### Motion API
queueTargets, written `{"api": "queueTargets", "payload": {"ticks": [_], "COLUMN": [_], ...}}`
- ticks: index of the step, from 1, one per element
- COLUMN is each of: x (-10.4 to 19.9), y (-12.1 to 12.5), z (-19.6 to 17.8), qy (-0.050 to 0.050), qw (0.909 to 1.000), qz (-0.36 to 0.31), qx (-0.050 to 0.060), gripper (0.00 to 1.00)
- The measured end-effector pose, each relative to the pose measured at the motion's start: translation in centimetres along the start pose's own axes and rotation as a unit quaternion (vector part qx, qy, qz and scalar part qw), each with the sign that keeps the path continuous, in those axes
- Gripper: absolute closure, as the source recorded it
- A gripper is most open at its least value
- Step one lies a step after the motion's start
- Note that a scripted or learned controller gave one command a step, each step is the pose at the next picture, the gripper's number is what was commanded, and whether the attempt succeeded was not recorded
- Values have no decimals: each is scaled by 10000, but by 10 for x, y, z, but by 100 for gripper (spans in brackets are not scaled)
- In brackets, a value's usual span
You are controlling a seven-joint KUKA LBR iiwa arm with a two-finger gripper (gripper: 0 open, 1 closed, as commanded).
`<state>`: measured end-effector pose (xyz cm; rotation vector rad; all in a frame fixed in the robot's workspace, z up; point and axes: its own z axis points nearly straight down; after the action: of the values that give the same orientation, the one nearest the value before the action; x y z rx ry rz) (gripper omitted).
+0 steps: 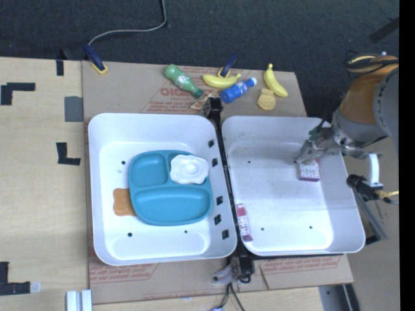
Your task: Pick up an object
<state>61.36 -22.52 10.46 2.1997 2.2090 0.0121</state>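
My gripper (308,159) is low over the right part of the right bin (285,238), reaching in from the right. A small pink and white packet (310,172) lies right at its tip, on the bin floor or just off it. Whether the packet is gripped cannot be made out. In the left bin (107,141) a blue divided plate (170,196) carries a white fried-egg toy (189,169). A tan toast piece (120,201) sticks out from under the plate's left edge. Another small packet (242,220) lies by the right bin's left wall.
Behind the bins, on the cardboard, lie a green bottle (183,80), a banana (220,80), a blue bottle (237,90), a second banana (275,81) and a yellow piece (266,99). The arm's orange band (363,102) rises at the right bin's far right.
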Motion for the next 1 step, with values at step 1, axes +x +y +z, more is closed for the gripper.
{"api": "queueTargets", "payload": {"ticks": [1], "x": [0], "y": [0], "z": [0], "qy": [1], "qw": [10000], "qz": [0], "qx": [1], "gripper": [0]}}
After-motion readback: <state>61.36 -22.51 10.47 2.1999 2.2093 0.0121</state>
